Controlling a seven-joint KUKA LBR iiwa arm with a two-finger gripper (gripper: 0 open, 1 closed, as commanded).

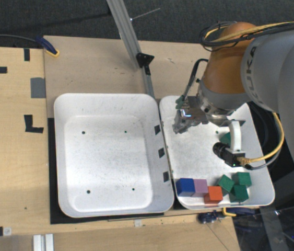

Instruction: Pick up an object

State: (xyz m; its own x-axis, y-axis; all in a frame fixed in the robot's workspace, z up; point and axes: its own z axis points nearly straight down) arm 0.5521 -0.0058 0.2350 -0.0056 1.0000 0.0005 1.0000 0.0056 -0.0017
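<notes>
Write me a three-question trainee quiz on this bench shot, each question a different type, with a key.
1. True or false: the blue block lies in the left bin.
2. Multiple choice: which block touches the blue block's right side? A) purple block B) orange block C) green block
3. Fill in: the pincer hangs over the ____ bin, near its far left corner, apart from the blocks.

Key: 1 false, it lies in the right bin, at the near edge. 2 A. 3 right.
</notes>
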